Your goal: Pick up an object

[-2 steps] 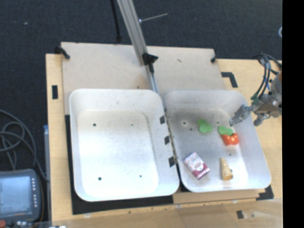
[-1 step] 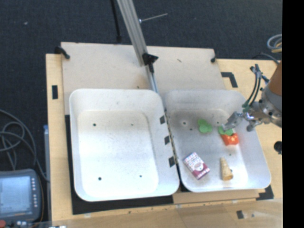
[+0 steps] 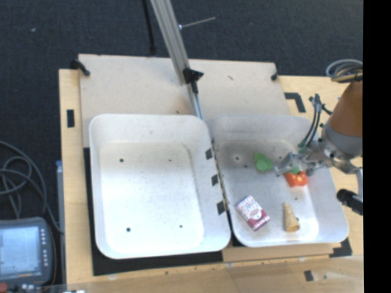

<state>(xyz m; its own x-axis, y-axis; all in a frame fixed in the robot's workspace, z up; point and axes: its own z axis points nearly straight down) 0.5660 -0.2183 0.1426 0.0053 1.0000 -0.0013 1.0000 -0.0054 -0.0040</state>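
The right bin (image 3: 244,133) holds a green piece (image 3: 263,162), a small red-orange object (image 3: 297,178), a pink-and-white carton (image 3: 252,212) and a tan cone-shaped piece (image 3: 291,217). My gripper (image 3: 294,166) hangs low over the right half of this bin, between the green piece and the red-orange object, right above the latter. The arm with its orange band (image 3: 349,112) comes in from the right edge. Nothing is visibly lifted off the bin floor.
The left bin (image 3: 104,133) lies beside the right one. A slanted metal pole (image 3: 173,35) rises from the back of the bench between the bins. A screen (image 3: 21,249) and cables sit off the bench at the lower left.
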